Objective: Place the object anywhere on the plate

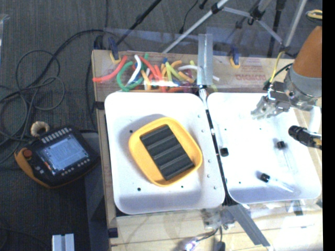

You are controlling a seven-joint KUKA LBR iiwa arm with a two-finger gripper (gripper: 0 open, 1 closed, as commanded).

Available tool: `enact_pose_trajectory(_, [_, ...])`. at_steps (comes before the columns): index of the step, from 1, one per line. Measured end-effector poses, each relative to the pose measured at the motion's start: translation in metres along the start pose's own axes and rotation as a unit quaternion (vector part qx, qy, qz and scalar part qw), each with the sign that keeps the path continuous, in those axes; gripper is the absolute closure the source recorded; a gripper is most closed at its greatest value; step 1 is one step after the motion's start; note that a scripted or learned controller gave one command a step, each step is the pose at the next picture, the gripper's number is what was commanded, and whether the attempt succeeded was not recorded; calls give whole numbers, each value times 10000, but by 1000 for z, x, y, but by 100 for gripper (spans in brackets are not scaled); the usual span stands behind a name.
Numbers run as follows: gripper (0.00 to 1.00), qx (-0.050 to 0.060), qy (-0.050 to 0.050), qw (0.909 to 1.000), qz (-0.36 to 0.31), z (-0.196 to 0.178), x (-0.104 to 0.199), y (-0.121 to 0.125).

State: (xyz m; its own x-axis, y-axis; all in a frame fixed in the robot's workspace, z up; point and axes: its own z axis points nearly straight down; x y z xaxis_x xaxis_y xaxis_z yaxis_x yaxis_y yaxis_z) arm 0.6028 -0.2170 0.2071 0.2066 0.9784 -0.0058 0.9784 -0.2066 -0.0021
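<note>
Gripper point(261, 110): over right bin's top, grip state — can't tell | dark block point(168, 151): lying on the yellow plate point(139, 150), left bin | You: retreat straight up, don't nudge it

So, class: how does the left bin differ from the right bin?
The left bin holds a yellow plate bearing a dark ribbed block; the right bin holds small dark bits. The gripper hangs over the right bin, not the left bin. Both are shallow and white.
</note>
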Motion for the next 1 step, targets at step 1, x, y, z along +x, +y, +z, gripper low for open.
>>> enact_pose_trajectory(1, [0, -2, -1, 10000, 1, 0, 0, 0])
